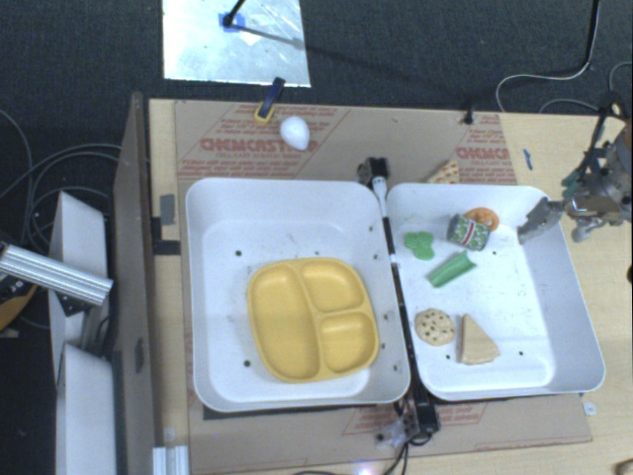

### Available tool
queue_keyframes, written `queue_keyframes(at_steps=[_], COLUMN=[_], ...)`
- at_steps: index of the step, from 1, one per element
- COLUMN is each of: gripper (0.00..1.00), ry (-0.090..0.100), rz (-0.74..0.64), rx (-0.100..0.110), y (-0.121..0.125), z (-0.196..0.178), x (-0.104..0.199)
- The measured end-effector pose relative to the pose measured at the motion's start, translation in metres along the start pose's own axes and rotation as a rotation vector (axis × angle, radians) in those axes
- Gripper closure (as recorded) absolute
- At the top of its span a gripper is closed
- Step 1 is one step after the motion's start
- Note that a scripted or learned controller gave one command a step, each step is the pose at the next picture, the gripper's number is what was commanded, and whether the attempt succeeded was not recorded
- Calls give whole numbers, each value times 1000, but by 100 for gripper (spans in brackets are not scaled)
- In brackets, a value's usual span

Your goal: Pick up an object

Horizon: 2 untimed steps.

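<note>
The right bin (569,295) holds several small things: a green and white can (469,232) lying beside an orange piece (483,216), a green lump (420,245), a green stick (451,268), a round cookie (433,326) and a tan sandwich wedge (477,342). My gripper (559,224) hangs over that bin's upper right rim, to the right of the can. It is open with nothing between its fingers, and one grey finger (534,220) points down-left toward the can without touching it.
A yellow divided plate (312,318) lies in the left bin (227,216). Behind the bins on the cardboard sit a white ball (295,132) and a small yellow and blue tool (267,103). A black divider (394,265) runs between the bins.
</note>
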<state>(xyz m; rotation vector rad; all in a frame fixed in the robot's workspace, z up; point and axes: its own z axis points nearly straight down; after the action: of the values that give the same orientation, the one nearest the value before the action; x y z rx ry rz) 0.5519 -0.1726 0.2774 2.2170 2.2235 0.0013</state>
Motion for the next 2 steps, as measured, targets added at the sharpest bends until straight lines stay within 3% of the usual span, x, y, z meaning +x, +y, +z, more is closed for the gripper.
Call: queue_keyframes(at_steps=[1, 2], gripper=[0, 0], ry=[7, 1], rz=[-6, -2], rx=[15, -5], y=[-10, 38], z=[138, 194], x=[62, 58])
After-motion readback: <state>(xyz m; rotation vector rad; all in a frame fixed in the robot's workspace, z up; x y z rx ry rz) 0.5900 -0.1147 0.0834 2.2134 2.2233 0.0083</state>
